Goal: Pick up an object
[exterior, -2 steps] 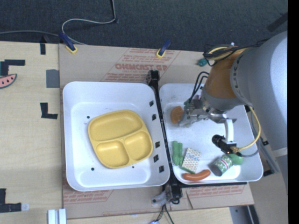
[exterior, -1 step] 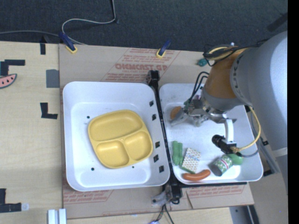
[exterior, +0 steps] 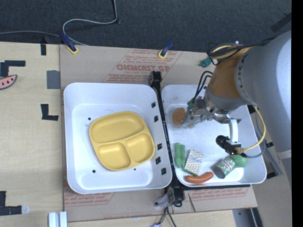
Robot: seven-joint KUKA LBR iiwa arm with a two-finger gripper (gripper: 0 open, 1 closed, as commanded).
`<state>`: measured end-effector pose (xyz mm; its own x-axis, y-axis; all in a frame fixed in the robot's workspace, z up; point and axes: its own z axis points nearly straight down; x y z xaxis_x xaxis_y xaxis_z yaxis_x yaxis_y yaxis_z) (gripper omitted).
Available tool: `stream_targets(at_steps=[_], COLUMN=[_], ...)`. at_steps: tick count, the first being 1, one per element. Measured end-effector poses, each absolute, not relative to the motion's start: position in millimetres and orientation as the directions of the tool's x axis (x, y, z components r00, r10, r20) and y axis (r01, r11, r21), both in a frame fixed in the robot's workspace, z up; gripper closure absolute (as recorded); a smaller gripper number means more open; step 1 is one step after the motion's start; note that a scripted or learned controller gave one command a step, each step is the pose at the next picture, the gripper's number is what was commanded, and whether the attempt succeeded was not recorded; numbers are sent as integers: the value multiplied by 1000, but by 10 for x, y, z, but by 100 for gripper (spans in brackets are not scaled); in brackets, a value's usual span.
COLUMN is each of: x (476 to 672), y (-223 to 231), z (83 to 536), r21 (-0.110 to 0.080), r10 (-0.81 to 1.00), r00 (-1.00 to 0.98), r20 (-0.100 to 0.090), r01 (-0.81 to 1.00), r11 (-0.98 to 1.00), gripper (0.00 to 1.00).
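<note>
Step in hand: the approach, by my reading; the arm (exterior: pixel 258 74) reaches in from the right, low over the right bin (exterior: pixel 255 174), and nothing looks lifted yet.
Claw: the claw (exterior: pixel 189 119) sits just right of a brown round object (exterior: pixel 178 116) at the bin's far left; whether it is spread or closed cannot be told from this slant.
Likely target: the brown round object, nearest the claw and close beside it.
Other pickable things: a green piece (exterior: pixel 180 155), a patterned packet (exterior: pixel 193 161), a red sausage shape (exterior: pixel 199 178) and a small can (exterior: pixel 226 167), all along the near side.
Left bin: the left bin (exterior: pixel 75 126) carries a yellow divided tray (exterior: pixel 122 140).
Next move: likely close on the brown object, then rise straight, keeping clear of the bin wall.
</note>
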<state>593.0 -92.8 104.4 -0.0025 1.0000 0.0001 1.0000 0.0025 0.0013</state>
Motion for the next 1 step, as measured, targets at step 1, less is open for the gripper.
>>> stream_targets(at_steps=[1], x=[5930], y=[-928], z=[1042], r21=[1], r10=[1000], r00=[-2], r20=[0], r01=[1000], r11=[2], gripper=[0])
